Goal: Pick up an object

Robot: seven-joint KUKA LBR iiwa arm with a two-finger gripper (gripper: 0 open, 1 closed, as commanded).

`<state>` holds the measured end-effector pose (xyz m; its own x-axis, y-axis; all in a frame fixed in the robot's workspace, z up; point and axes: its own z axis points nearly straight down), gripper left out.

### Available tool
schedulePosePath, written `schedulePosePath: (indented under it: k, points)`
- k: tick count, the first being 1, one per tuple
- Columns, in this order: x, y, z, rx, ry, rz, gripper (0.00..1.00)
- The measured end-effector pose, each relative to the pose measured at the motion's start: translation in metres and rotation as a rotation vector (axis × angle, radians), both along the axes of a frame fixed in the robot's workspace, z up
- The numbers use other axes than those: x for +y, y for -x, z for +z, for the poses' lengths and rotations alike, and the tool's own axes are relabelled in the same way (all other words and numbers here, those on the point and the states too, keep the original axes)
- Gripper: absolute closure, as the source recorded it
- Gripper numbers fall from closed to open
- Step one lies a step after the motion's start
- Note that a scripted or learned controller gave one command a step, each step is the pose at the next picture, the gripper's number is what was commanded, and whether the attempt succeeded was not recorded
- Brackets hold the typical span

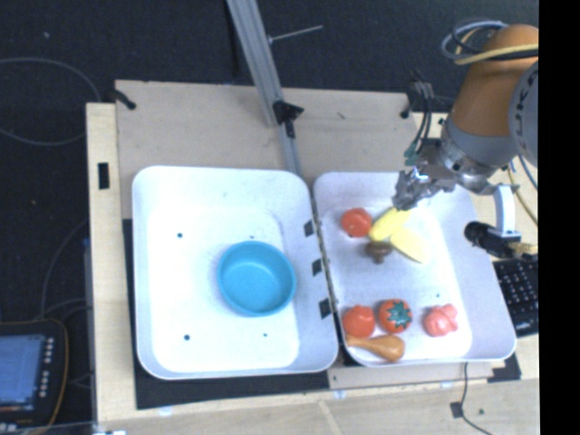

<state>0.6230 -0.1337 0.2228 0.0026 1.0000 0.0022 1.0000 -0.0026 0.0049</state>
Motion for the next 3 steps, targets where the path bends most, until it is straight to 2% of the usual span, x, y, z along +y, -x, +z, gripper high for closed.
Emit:
schedulePosePath:
  k: [1, 3]
  points:
    - [0.049, 0.014, 0.014, 0.006, -0.003, 0.012, 1.0]
    - [0.137, 0.054, 0.006, 0.009, -0.001, 0.011, 1.0]
